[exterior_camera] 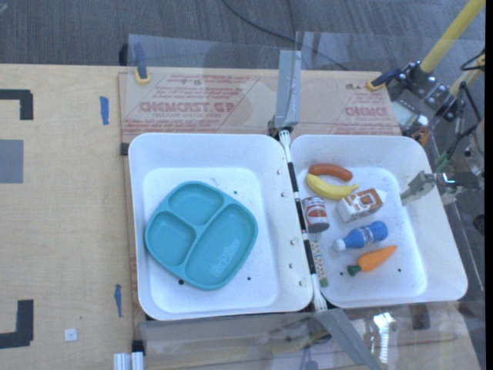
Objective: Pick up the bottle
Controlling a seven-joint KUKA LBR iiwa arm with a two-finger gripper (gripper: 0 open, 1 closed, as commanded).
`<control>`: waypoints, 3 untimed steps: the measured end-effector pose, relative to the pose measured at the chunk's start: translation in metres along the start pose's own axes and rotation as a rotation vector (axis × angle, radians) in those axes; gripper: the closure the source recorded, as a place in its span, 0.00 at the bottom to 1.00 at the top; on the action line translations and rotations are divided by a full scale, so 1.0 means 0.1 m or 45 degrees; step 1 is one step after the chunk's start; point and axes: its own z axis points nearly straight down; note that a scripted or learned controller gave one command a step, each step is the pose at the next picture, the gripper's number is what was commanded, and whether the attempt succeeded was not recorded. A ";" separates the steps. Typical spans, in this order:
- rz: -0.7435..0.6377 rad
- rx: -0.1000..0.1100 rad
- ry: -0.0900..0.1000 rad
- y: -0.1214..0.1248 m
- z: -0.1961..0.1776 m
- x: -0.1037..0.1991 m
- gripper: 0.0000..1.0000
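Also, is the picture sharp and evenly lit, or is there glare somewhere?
Camera view: light is soft and even, the bottle and teal plate are fairly sharp; glare streaks the clear panel above the bins; the hand looks faint and blurred.

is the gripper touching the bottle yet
Apart. The camera view shows the gripper at the right bin's right side, with bare white floor between it and the bottle lying lower left.

Glossy white plastic bins [204, 149], matt teal plastic divided plate [202, 236], shiny blue bottle [362, 236], pale wood-grain desk [62, 230].
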 end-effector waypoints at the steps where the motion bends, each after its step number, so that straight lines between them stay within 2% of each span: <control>1: -0.088 -0.012 -0.003 -0.20 1.16 0.51 0.00; 2: -0.081 -0.018 -0.004 -0.20 1.05 0.49 1.00; 3: -0.081 -0.018 -0.004 -0.20 1.05 0.49 0.00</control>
